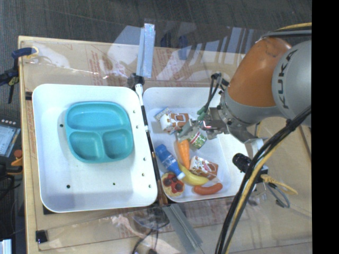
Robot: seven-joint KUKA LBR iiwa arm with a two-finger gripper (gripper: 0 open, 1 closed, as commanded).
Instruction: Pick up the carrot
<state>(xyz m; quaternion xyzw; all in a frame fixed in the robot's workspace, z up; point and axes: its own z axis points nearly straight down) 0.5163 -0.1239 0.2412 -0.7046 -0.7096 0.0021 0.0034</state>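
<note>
The carrot [183, 154] is an orange stick lying lengthwise in the middle of the right bin [228, 97]. Its far end is next to a green and white can [198, 138]. My gripper [200, 126] hangs low over the bin, just beyond and to the right of the carrot's far end and close above the can. The wrist and orange band [259, 73] hide most of the gripper's body. Nothing is visibly lifted from the bin.
Around the carrot lie a blue bottle [165, 156], a banana [193, 177], a red sausage [207, 188], a berry tart [172, 183] and two small cartons [172, 120] [204, 166]. The left bin [47, 184] holds a teal divided plate [99, 129].
</note>
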